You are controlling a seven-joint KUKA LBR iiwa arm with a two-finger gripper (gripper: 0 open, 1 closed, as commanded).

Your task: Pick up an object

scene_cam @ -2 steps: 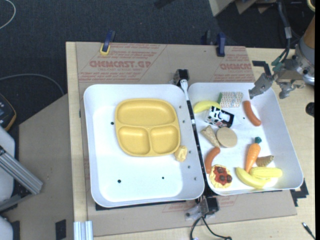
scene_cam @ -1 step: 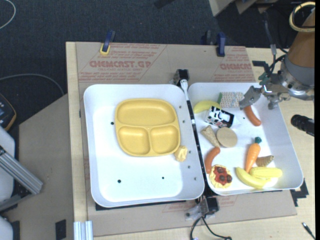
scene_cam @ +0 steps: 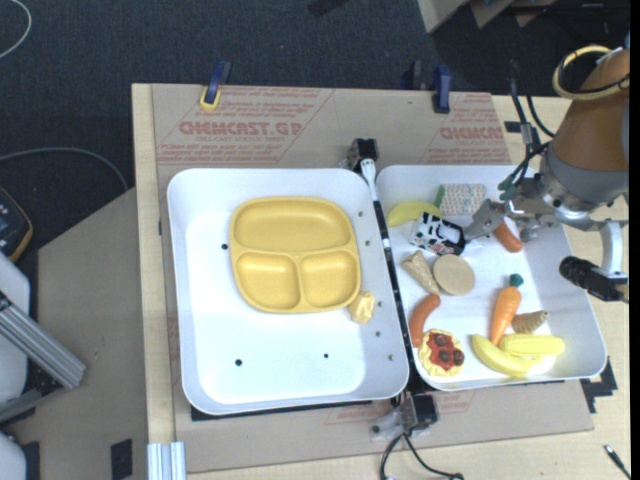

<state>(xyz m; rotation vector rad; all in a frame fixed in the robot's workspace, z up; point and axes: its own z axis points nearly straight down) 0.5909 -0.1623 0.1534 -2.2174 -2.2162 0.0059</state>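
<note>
Your bench (scene_cam: pixel 300 118) is brown board on a dark floor, bearing two white bins. The left bin (scene_cam: pixel 200 268) holds one yellow divided plate (scene_cam: pixel 295 252). The gripper (scene_cam: pixel 512 220) hangs over the right bin (scene_cam: pixel 575 308), above an orange piece (scene_cam: pixel 508 237); you cannot tell how wide its fingers stand (they blur together). Count two bananas (scene_cam: pixel 515 352), one carrot (scene_cam: pixel 505 309), one sausage (scene_cam: pixel 423 315), one pizza slice (scene_cam: pixel 443 352).

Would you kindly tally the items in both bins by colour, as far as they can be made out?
Yellow: 5 (tray, small piece, three banana-like pieces)
Orange or red: 4 (carrot, sausage, pizza, piece by gripper)
Black-and-white: 1 (cow)
Tan or beige: 4
Total: 14
</note>
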